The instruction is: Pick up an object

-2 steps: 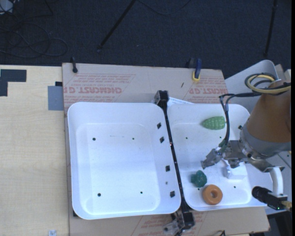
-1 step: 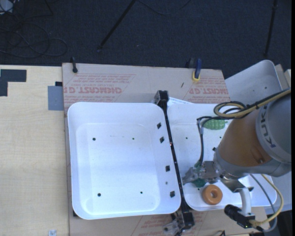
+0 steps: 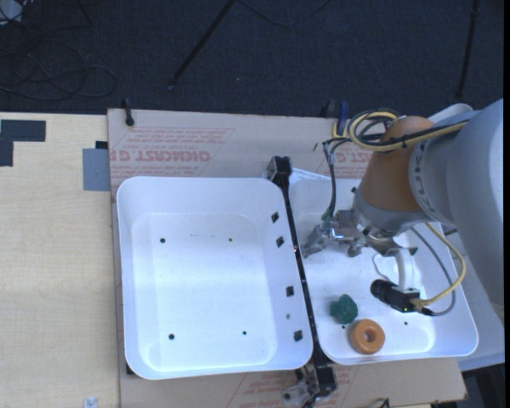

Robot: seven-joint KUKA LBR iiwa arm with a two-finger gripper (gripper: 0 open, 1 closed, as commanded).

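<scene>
In the right bin [image 3: 449,328], near its front, lie a dark green lumpy object [image 3: 343,308] and an orange ring [image 3: 367,337] side by side. My gripper [image 3: 330,239] hangs low over the left middle of this bin, close to the divider between the bins. It is behind the green object and apart from it. Nothing shows in the gripper. The grey arm with its orange band [image 3: 399,172] covers the back right of the bin.
The left bin [image 3: 136,228] stands beside the right one, with black clips [image 3: 280,172] along the shared rim. Both bins rest on a cardboard sheet [image 3: 178,143] on the wooden bench.
</scene>
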